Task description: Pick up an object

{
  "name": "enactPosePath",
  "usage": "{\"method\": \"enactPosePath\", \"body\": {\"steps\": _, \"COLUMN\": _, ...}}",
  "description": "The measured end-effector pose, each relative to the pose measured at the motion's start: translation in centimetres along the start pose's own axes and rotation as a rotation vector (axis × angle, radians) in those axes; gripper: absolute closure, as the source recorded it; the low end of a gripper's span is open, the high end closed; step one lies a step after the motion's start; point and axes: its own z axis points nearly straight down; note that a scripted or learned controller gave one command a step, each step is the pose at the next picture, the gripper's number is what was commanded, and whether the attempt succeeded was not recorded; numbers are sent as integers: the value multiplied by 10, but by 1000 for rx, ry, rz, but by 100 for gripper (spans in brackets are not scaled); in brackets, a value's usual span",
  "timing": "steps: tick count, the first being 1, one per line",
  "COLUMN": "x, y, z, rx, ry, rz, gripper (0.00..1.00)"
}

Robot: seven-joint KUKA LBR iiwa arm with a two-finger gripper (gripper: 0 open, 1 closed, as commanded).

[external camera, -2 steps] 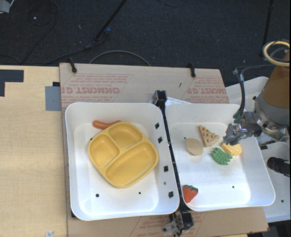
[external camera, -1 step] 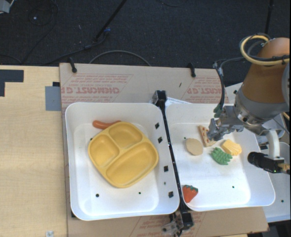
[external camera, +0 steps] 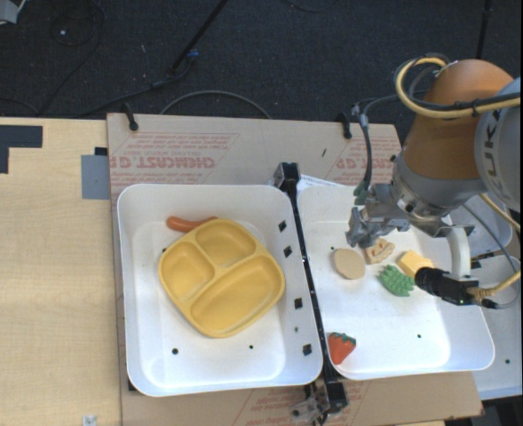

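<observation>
- Objects to pick sit in the right bin (external camera: 439,349), and we see five small ones there.
- Nearest to us, a red strawberry toy (external camera: 341,347) with a green top lies by the bin's front left corner, close to the black divider (external camera: 302,273) between the two bins.
- Farther back we see a green leafy toy (external camera: 396,280), and a yellow block (external camera: 413,262) just beside it on the right.
- Left of the green toy lies a tan oval piece (external camera: 349,264), like a little potato.
- Just behind that we see a small tan cookie shape (external camera: 379,251), right under the gripper (external camera: 365,232).
- We see the gripper low over the right bin, above the cookie shape, but we cannot tell if it is apart or together, or if it touches anything.
- We see the grey arm with its orange band (external camera: 461,118) coming in from the right.
- In the left bin (external camera: 146,344) we see a yellow tray (external camera: 221,276) with three parts, lying tilted.
- Behind the tray, an orange sausage toy (external camera: 188,224) pokes out past its far edge.
</observation>
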Motion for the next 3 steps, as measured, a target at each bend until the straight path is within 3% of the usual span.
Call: {"method": "enactPosePath", "body": {"steps": 3, "x": 149, "y": 26, "z": 28, "rx": 1, "ry": -1, "rz": -1, "gripper": 100}}
